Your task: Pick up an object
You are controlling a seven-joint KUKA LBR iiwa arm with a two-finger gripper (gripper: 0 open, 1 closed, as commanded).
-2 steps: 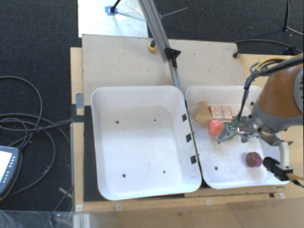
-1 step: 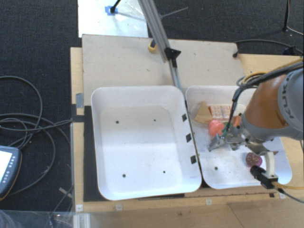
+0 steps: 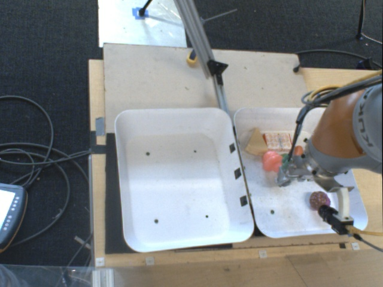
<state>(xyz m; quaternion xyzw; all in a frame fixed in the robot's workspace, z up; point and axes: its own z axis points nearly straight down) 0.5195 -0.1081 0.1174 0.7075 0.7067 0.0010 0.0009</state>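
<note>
Two shallow white plastic bins sit side by side on the bench. In the right bin (image 3: 263, 220), the grey two-finger gripper (image 3: 285, 177) hangs just beside a round pink-red ball (image 3: 271, 160). A tan cardboard wedge (image 3: 255, 141), a red-printed flat packet (image 3: 277, 140) and a dark maroon ball (image 3: 318, 200) lie nearby. The left bin (image 3: 179, 172) adjoins it.

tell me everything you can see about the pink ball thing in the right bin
The pink ball is a small, rounded object, salmon-pink and smooth-looking, possibly rubber or plastic. It lies on the floor of the right bin, toward its middle. Just above it in the view are a tan wedge-shaped piece and a small printed packet; it sits close to them, though whether it touches is unclear. The end effector is right beside it, on its lower right, with contact unclear.
</note>
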